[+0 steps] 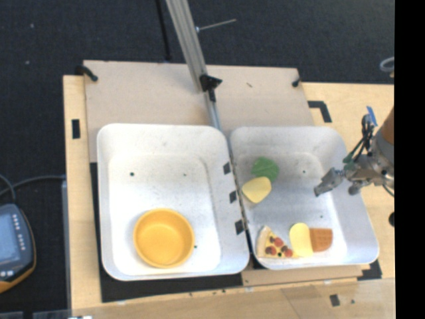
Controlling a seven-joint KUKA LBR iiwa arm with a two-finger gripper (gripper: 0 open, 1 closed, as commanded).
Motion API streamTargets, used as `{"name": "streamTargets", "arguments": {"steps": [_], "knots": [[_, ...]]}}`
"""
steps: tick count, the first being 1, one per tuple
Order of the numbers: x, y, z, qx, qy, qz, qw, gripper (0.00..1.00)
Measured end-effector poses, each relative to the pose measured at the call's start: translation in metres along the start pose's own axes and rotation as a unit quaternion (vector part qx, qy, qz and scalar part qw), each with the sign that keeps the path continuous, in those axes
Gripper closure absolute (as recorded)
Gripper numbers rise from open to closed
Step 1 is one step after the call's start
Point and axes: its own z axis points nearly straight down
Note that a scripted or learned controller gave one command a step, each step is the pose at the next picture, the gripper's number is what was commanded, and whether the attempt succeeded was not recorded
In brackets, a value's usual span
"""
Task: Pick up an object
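The right bin [345, 226] holds several small items. A green piece [266, 166] lies near its left wall, with a pale yellow piece [256, 190] touching it just below. Along the front wall lie a pizza-like slice [273, 244], a yellow block [300, 239] and an orange-brown slab [322, 238], side by side. My gripper [339, 184] hangs over the right part of this bin, above and right of those front items. It is open, and nothing is between its fingers.
A yellow bowl [163, 237] sits in the front of the left bin [119, 151]. A slanted metal rail [190, 42] runs from the top of the view down to the seam between the bins. A handheld pendant [13, 244] lies at the far left.
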Motion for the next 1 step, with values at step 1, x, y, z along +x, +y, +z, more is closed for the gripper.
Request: {"name": "streamTargets", "arguments": {"steps": [1], "knots": [[-0.0040,0.0086,0.0487,0.000,0.000,0.000,1.0000,0.00]]}}
